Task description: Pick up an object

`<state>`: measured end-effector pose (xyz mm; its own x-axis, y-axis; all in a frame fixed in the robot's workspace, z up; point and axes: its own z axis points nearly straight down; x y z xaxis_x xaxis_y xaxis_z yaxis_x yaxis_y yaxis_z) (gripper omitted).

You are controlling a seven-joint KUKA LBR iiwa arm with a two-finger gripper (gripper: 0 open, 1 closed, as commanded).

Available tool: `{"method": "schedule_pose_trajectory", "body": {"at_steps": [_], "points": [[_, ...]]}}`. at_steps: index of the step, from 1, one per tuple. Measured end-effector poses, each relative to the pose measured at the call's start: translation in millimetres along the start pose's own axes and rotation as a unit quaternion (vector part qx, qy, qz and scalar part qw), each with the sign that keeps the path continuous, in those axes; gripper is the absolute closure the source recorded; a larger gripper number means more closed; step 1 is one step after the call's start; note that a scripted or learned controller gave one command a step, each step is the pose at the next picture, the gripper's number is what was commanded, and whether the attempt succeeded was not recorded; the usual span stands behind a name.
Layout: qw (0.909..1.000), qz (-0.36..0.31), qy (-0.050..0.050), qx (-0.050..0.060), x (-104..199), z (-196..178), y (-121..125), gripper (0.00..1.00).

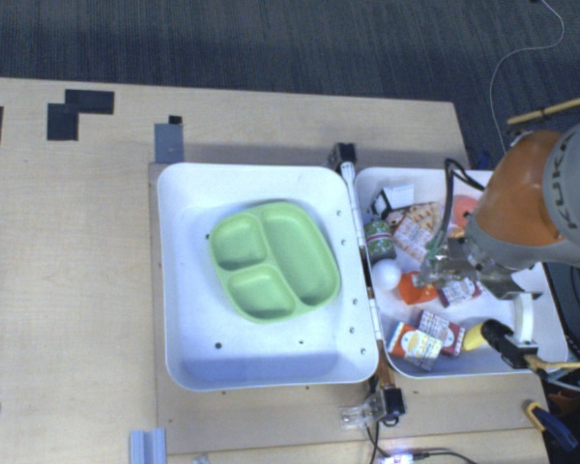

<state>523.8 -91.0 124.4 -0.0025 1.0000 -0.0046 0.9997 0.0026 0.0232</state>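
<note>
My gripper [433, 276] hangs low over the middle of the right bin [406, 367], down among the clutter. Just left of it lies a white ball [386, 276], and an orange-red item [413, 292] sits right beneath it. A dark green can [377, 238] stands by the bin's left wall. A patterned snack packet [418, 222] lies behind the gripper, and a red carton [431, 336] lies at the front. I see nothing lifted in the gripper.
The left bin [188, 356] holds a green divided plate [271, 259]. In the right bin there is also a white card [394, 199] at the back, a yellow item [475, 336] at the front and a maroon packet [461, 294] under the wrist.
</note>
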Motion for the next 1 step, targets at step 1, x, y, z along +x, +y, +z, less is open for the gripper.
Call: {"method": "schedule_pose_trajectory", "body": {"at_steps": [1], "points": [[1.0,0.002,-0.001,0.006,77.9,-62.4,-15.7,1.0]]}}
